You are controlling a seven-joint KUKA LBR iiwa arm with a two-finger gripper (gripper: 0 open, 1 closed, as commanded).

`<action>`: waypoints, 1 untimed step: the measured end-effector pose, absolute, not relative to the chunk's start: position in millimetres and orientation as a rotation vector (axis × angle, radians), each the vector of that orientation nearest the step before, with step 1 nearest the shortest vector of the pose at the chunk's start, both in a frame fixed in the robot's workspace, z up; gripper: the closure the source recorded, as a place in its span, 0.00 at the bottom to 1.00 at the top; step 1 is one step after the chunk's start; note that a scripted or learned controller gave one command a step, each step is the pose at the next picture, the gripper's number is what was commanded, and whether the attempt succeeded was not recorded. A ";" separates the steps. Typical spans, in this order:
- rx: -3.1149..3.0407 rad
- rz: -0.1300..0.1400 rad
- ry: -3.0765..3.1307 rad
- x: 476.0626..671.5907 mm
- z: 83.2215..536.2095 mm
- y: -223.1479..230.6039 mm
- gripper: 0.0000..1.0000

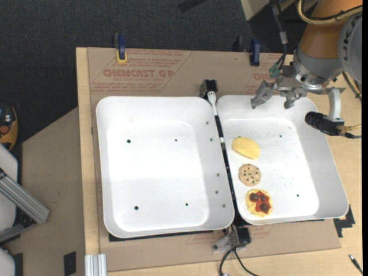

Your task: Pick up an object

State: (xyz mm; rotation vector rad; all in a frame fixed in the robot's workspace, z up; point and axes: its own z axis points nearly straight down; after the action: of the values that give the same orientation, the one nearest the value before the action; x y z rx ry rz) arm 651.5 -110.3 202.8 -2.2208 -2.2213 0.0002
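A robotics lab: clamped bench board, cables, aluminium framing.

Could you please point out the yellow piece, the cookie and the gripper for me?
yellow piece (246,148), camera view, its middle.
cookie (249,174), camera view, its centre.
gripper (275,97), camera view, midway between fingertips.

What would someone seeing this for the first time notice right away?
Three small food-like items line the right bin's left side: a yellow piece, a cookie and a red-topped piece nearest the camera. The gripper hangs open above that bin's far edge, holding nothing. The left bin sits alongside.
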 end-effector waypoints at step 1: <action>-2.213 0.008 -2.219 664.7 103.5 -101.3 0.00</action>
State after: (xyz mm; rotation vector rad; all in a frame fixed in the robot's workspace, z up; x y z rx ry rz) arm 664.7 -101.3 103.5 -2.2132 -2.2186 0.0082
